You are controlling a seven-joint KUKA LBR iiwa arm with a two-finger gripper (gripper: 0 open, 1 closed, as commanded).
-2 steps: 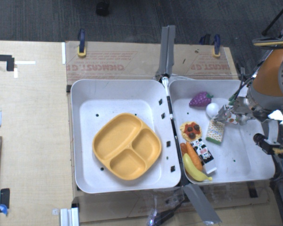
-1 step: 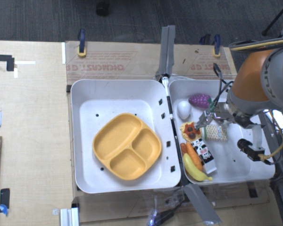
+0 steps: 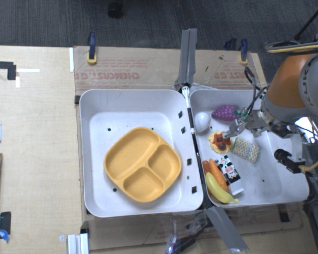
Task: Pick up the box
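Two white bins sit side by side on the desk (image 3: 32,142), and the left bin (image 3: 90,157) carries a yellow divided plate (image 3: 143,164), tilted a little against the bin's lines. All the clutter is in the right bin (image 3: 275,189): a white egg-like ball (image 3: 202,121) hard against the divider, purple grapes (image 3: 224,112) near the far wall, a small round piece with red and orange on it (image 3: 220,142), a pale checked sponge (image 3: 246,149), then a carrot (image 3: 214,170) and a banana (image 3: 219,189) lying together at the near left corner.

The box (image 3: 231,171) is the small black-and-white carton (cow pattern, it looks like), lying flat, touching the carrot on its left and just above the banana's tip. The sponge lies just beyond it, towards the far wall.

Now the hand (image 3: 236,127): it hangs over the far middle of the right bin, between the grapes and the sponge, its tip right beside the round red piece. The box lies nearer the camera than the hand, apart from it, with the sponge and the round piece between. Nothing sits in the hand, and I cannot tell how far it is open.

The arm (image 3: 294,89) comes in from the right, orange band high, wrist bent down and leftward into the bin, cables looping off it.
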